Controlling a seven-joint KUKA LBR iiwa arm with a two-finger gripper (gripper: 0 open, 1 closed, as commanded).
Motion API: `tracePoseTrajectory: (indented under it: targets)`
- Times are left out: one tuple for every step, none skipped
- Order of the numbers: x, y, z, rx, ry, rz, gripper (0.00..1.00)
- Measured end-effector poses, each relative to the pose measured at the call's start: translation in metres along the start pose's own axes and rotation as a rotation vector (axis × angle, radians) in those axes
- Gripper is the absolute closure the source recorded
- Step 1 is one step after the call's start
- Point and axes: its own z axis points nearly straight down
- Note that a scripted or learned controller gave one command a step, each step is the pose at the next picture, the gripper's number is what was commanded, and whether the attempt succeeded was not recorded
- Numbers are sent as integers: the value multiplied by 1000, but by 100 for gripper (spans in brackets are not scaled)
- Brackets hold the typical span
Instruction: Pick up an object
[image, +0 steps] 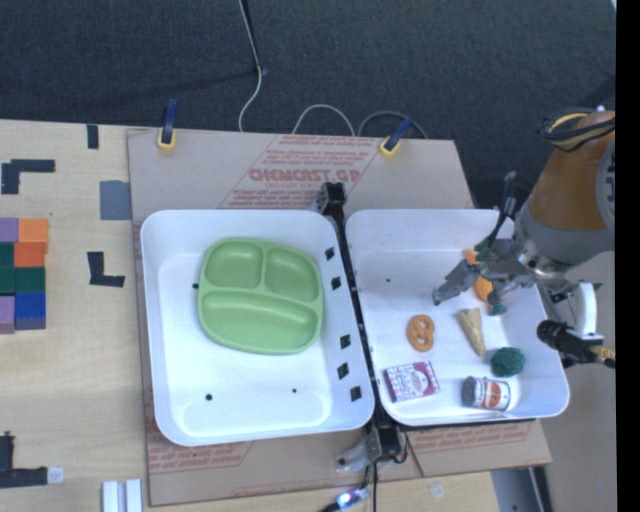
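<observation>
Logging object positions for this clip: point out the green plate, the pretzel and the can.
green plate (262, 297), camera view, on the wide lower compartment.
pretzel (421, 332), camera view, on its middle.
can (489, 393), camera view, on the label along its side.

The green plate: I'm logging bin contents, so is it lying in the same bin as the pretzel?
No. The green plate lies in the left bin, while the pretzel lies in the right bin.

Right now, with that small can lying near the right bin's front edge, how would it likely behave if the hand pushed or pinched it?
The can lies on its side, so a push would probably roll it. Its rounded wall looks smooth, perhaps slippery when pinched.
</observation>
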Motion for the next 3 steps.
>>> tracePoseTrajectory:
  targets:
    - [1, 3, -7, -11, -2, -4, 0]
    - [4, -1, 41, -8, -2, -3, 0]
    - [4, -2, 98, -9, -2, -4, 0]
